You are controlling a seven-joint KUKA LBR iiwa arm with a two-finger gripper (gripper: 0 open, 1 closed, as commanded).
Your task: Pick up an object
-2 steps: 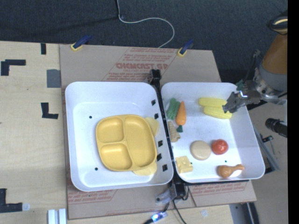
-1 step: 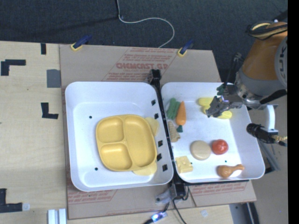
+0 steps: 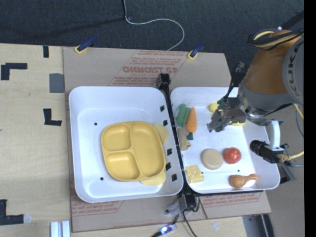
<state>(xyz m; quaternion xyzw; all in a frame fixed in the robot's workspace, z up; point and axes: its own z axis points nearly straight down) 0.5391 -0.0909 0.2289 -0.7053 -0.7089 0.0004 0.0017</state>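
My gripper (image 3: 217, 124) hangs over the middle of the right bin (image 3: 256, 184), just right of a toy carrot (image 3: 191, 121) and a green vegetable piece (image 3: 183, 112). A yellow item (image 3: 214, 106) peeks out behind the gripper. Below it lie a beige round piece (image 3: 212, 158), a red tomato (image 3: 232, 155), a cheese cube (image 3: 194, 174) and a chicken drumstick (image 3: 243, 180). A small pale piece (image 3: 184, 141) rests near the divider. Nothing visible sits between the fingers.
The left bin (image 3: 84, 107) holds a yellow sectioned plate (image 3: 132, 149) lying over a pale yellow flat piece (image 3: 153, 179). The arm's orange and grey body (image 3: 271, 78) overhangs the right bin's far right side. A white cable (image 3: 158, 21) loops behind the bins.
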